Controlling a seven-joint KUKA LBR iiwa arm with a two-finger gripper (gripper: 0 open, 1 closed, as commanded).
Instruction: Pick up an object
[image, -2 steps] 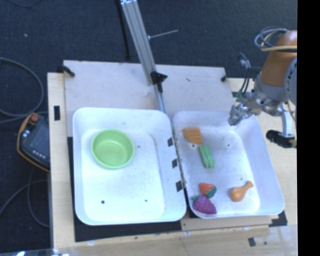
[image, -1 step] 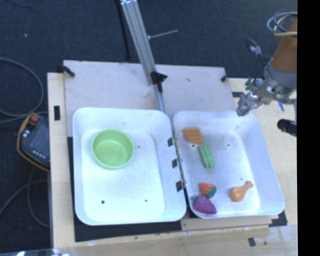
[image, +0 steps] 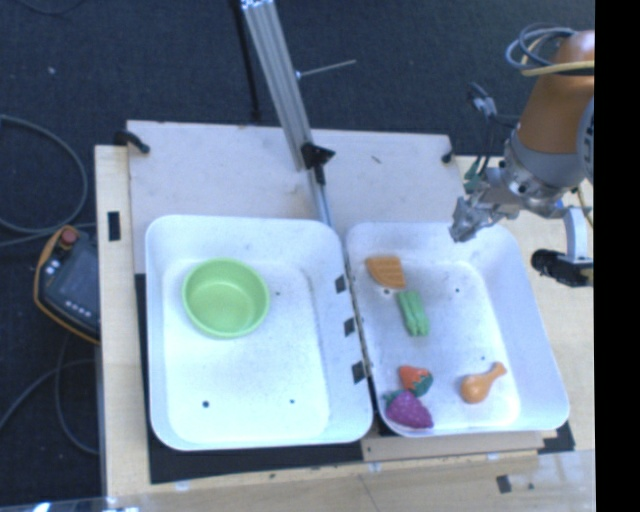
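Above the far right corner of the right bin (image: 530, 300), the gripper (image: 463, 230) is hanging on the grey and orange arm (image: 555, 110), its tip pointing down toward the bin's back rim. Whether it is open or closed cannot be told at this size and angle, and nothing is showing in its grasp.

Judging by this pose, the approach step is in hand: the arm is hovering over the bin with no toy chosen or touched yet. Nearest the gripper, just down and to its left, an orange bread-like toy (image: 385, 270) is lying on the bin floor. Just beyond that, a green vegetable toy (image: 412, 313) is resting lengthwise. Farther toward the near edge, well apart from the gripper, a small red and green toy (image: 415, 379) is sitting against a purple grape bunch (image: 409, 409), and an orange drumstick-shaped toy (image: 481, 382) is lying almost straight below the gripper at the near side.

The next move probably calls for shifting over one of these toys, most readily the orange one close by, and descending with the fingers straddling it. The grapes and the red toy are touching, so a clean grip there looks harder.

Far to the gripper's left, a green bowl (image: 225, 297) is sitting in the left bin (image: 170, 400).

No brand, label or readable writing is showing on anything.
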